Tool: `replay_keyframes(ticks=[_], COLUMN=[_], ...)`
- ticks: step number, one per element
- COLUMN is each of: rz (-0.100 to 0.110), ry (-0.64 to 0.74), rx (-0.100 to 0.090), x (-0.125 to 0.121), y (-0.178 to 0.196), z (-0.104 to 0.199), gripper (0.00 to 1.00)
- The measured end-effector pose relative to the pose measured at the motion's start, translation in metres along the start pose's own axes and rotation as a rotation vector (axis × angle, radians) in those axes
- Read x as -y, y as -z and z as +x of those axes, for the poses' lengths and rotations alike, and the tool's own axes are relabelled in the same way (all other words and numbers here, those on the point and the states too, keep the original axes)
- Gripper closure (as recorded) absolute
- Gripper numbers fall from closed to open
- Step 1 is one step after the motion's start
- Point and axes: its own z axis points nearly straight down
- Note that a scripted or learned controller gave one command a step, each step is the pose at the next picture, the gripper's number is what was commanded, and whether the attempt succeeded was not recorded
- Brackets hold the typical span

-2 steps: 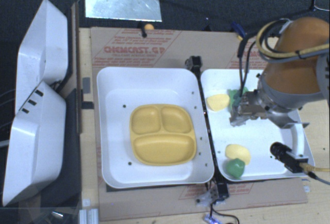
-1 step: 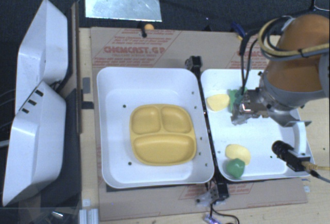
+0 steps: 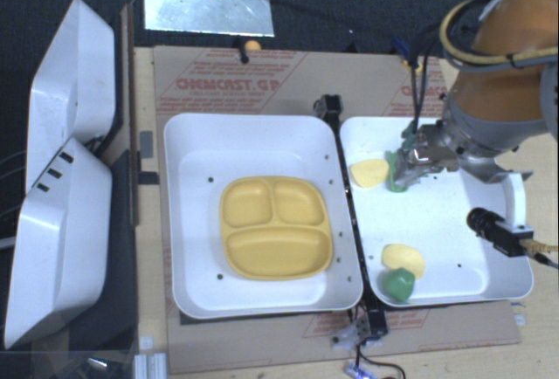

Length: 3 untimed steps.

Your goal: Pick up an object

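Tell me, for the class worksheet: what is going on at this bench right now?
A grey robot arm reaches in from the right, and its gripper is low inside the right bin, right beside a pale yellow piece near the divider. Something green shows at the gripper's tip, too small to identify. A yellow object and a green object sit touching at that bin's front edge. The left bin holds a yellow divided tray.
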Motion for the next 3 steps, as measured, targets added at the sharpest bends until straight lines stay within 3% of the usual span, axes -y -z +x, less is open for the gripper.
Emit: replay_keyframes(ticks=[1,2,3], rz=[0.001,-0.002,0.0], ry=[-0.049,-0.046,-0.049], rx=[0.0,-0.001,0.0], x=[-0.003,-0.008,-0.024], y=[0.008,0.041,0.05], z=[0.014,0.053,0.059], gripper=[1.0,1.0,1.0])
